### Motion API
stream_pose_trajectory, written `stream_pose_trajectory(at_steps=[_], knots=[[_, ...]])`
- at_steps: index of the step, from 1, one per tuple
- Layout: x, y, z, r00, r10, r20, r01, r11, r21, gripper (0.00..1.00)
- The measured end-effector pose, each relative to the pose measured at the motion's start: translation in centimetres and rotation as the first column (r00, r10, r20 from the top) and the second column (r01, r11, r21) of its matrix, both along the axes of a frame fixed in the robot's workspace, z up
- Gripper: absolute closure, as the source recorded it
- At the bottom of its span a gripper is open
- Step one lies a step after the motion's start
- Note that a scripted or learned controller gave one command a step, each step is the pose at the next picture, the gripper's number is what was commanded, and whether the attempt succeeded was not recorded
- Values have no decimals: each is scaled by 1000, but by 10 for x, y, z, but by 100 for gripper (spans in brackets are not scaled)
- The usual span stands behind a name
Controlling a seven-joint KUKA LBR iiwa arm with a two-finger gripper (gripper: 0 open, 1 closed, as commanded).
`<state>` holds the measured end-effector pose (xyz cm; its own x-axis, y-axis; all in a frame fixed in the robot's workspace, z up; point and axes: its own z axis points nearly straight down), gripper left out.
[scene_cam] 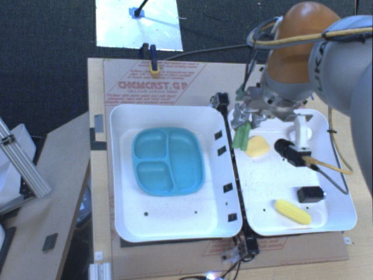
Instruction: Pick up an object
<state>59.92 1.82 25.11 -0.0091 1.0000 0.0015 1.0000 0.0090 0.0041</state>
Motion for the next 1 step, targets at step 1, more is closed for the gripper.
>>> stream_pose_trajectory(at_steps=[1], knots=[[18, 52, -20, 1000, 0, -1, 0, 1000, -1, 100]])
